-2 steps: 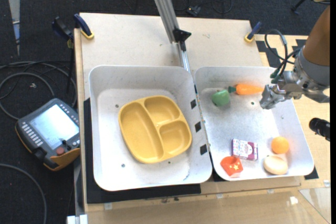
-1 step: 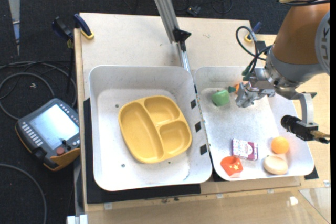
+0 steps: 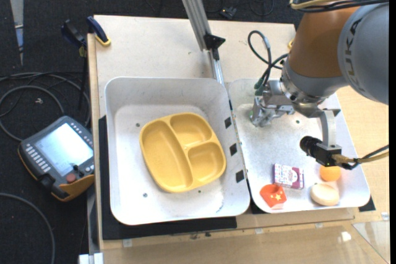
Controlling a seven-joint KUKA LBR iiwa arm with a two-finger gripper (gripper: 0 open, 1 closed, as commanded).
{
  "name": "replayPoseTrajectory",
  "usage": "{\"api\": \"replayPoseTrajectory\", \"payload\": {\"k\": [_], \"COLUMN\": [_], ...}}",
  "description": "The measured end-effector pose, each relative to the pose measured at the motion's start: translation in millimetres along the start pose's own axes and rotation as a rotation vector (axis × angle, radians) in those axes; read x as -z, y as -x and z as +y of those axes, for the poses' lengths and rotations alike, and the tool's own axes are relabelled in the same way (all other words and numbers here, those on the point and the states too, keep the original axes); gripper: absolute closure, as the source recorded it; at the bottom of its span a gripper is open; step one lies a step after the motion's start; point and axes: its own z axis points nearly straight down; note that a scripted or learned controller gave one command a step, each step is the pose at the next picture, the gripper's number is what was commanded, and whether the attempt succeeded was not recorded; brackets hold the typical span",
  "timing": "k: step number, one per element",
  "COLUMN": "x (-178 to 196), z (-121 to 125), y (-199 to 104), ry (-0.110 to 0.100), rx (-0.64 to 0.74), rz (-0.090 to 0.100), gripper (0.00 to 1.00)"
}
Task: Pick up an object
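The grey metal two-finger gripper [image 3: 263, 113] hangs low over the far left part of the right white bin [image 3: 260, 151], close to that bin's wall. I cannot tell how it is set, because it is small and seen from above. Nothing shows under it to grab.

The things to pick up are all on the near side, well apart from the gripper. There are 4 of them: a small purple and white carton [image 3: 289, 176], a red squashy toy [image 3: 273, 195], a round cream-coloured lump [image 3: 325, 195] and a little orange ball [image 3: 330, 173].

What could go wrong? If the gripper goes down where it is now, I think it would hit bare bin floor and come up with nothing. It is also just beside the bin wall, so it could bump that. The 4 things sit near each other (the orange ball and the cream lump are touching or almost), so a grab for 1 might push another away. The ball could roll.

To the left of the gripper is the other white bin [image 3: 124, 102], with a yellow plastic plate with 3 sections [image 3: 182, 151] in it. Both bins sit on a pale wooden bench [image 3: 148, 46]. The dark floor around it has black cables [image 3: 31, 108] and a grey hand-held control pad with a screen [image 3: 59, 157].
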Motion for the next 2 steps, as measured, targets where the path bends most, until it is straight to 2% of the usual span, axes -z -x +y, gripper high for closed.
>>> {"api": "replayPoseTrajectory", "payload": {"k": [1, 2], "x": [-13.4, -19.2], "z": [9.6, 32.8], "y": [-53.2, -93.0], "ry": [0.000, 0.004], "rx": [0.000, -0.001], "rz": [-0.001, -0.001], "gripper": [1.00, 1.00]}}
